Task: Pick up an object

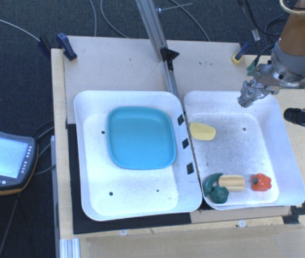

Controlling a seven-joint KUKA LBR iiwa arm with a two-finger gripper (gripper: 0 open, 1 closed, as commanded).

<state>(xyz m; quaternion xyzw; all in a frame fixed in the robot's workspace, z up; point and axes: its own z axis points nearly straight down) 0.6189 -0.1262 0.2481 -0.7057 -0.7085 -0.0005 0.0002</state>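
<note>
Hovering over the far rim of the right bin, the gripper carries nothing — whether its fingers are wide or narrow I cannot tell. Candidates lie below: a yellow piece near the divider, and a green pepper, tan block and red pepper bunched along the near wall, probably harder to grip there. The left bin holds a blue plate.

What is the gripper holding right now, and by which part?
Nothing that shows. The gripper hangs over the right bin's far rim, apart from the yellow piece and the items along the near edge.
</note>
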